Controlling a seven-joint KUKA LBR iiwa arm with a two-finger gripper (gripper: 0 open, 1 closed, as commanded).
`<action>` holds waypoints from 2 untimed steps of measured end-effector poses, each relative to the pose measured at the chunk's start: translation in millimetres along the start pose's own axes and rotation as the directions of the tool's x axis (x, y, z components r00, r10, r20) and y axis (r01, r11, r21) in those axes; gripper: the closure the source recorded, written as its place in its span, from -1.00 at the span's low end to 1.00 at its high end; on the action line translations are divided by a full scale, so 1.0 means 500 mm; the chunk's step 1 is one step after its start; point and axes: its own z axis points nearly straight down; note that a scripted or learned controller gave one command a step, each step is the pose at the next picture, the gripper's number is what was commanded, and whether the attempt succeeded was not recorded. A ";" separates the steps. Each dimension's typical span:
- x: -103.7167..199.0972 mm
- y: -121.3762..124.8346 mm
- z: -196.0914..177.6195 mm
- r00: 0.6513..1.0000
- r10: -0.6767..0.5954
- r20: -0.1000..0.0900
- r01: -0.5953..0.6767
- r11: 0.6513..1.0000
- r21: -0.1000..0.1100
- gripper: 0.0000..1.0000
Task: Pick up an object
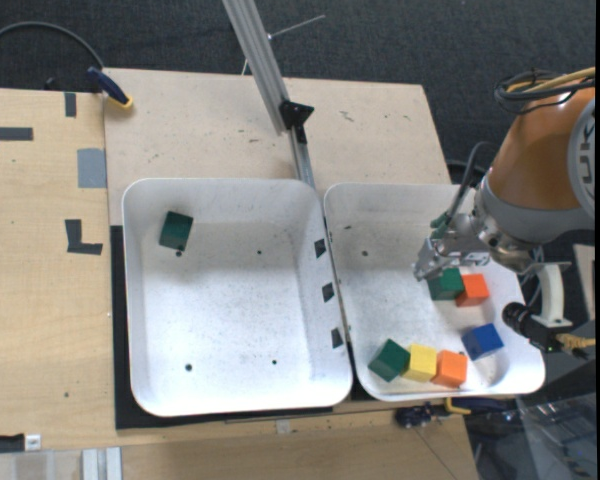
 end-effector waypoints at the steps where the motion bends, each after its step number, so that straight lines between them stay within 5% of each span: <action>1: 0.086 0.023 0.002 1.000 0.000 0.000 0.000 1.000 0.000 1.00; 2: 0.188 0.059 -0.013 1.000 -0.001 -0.001 0.001 1.000 -0.001 1.00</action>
